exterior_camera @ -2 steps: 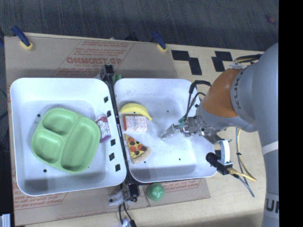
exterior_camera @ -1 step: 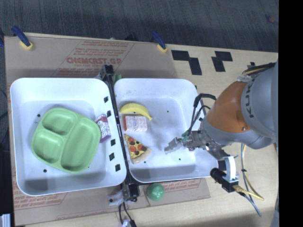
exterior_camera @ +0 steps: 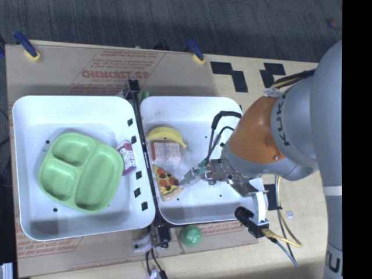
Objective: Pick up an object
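End effector hovers low in the right bin, grip state impossible to tell; toy pizza slice lies just left, pointing away from it.

The right bin holds its clutter along the left wall — a banana, a small carton and a pizza slice toy stacked close together. Its far and near floor lies bare. In the left bin, a green divided plate fills the middle — a wrapper lies beside it.
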Robot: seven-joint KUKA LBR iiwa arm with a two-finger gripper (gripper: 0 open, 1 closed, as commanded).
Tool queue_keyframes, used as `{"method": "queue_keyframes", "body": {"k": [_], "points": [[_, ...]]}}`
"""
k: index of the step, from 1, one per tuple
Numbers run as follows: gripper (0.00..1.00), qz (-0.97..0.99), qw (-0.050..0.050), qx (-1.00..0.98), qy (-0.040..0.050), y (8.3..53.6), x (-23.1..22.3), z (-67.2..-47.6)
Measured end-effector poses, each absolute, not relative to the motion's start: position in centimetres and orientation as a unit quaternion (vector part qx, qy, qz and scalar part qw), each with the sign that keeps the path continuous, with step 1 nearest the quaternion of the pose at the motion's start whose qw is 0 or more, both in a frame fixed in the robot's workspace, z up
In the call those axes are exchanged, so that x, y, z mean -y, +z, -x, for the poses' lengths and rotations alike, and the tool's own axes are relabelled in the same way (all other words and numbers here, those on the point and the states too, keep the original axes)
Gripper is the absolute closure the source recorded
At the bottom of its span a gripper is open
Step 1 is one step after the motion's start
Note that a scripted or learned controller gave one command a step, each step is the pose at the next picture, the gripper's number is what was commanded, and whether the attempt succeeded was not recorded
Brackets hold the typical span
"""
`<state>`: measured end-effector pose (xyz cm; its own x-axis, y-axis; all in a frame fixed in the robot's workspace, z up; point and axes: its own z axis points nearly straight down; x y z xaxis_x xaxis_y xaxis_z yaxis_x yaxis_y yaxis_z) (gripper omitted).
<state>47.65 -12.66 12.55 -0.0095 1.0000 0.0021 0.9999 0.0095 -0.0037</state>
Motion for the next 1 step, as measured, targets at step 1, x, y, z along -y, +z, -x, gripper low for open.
{"method": "queue_keyframes", "body": {"k": [1], "points": [[0.00, 0.704, 0.000, 0.710, 0.0002, 13.37, 11.70, -47.72]]}}
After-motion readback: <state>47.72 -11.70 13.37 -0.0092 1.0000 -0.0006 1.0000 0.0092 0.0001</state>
